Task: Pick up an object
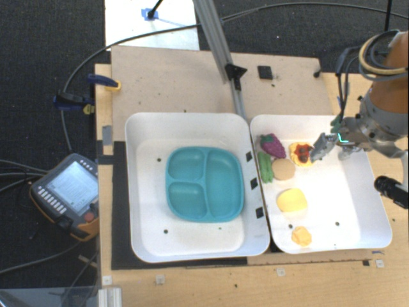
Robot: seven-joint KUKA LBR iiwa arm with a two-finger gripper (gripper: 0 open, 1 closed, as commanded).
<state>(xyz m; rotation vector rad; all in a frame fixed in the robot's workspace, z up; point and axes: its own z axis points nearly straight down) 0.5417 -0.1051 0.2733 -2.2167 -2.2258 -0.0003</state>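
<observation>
Low over right bin (377, 203), arm (383, 101) reaching left, fingers (317, 152)

The arm (386, 88) runs off the right edge of the frame, so most of it is cut off. The gripper (317, 151) sits right over a small red and yellow toy (299, 152) and covers its right side; what that toy is cannot be told. A grey pole (214, 31) leaves the frame at the top.
</observation>
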